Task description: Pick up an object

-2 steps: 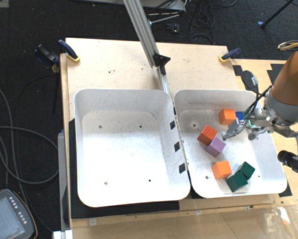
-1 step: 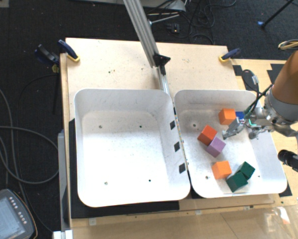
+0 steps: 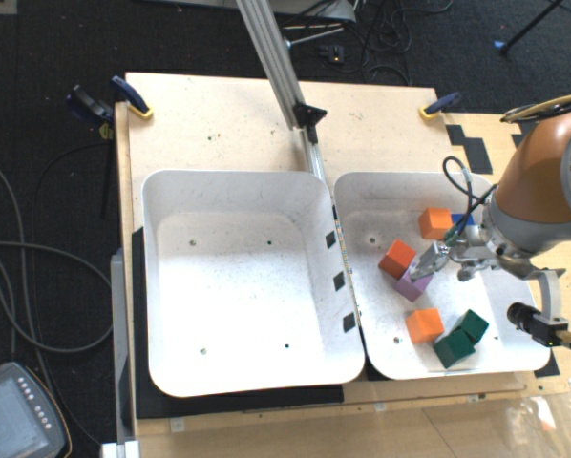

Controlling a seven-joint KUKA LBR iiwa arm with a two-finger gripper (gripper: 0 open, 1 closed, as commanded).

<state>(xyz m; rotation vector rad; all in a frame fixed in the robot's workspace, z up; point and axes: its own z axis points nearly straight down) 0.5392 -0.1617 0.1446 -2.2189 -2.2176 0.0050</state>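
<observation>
The claw (image 3: 427, 266) is lowered onto the purple block (image 3: 414, 284) in the right bin (image 3: 381, 356) — whether it grips cannot be told.

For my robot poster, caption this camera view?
Gripper reaching among blocks, right at the purple block.

Arm reaches in from right over right bin (image 3: 362, 194). Gripper (image 3: 425, 269) low, at purple block (image 3: 414, 285), beside red-orange block (image 3: 396, 259). Orange cube (image 3: 434, 222) behind, orange block (image 3: 424, 324) and two green blocks (image 3: 460, 338) nearer front. Left bin (image 3: 161, 256) alongside on counter (image 3: 219, 122).
</observation>
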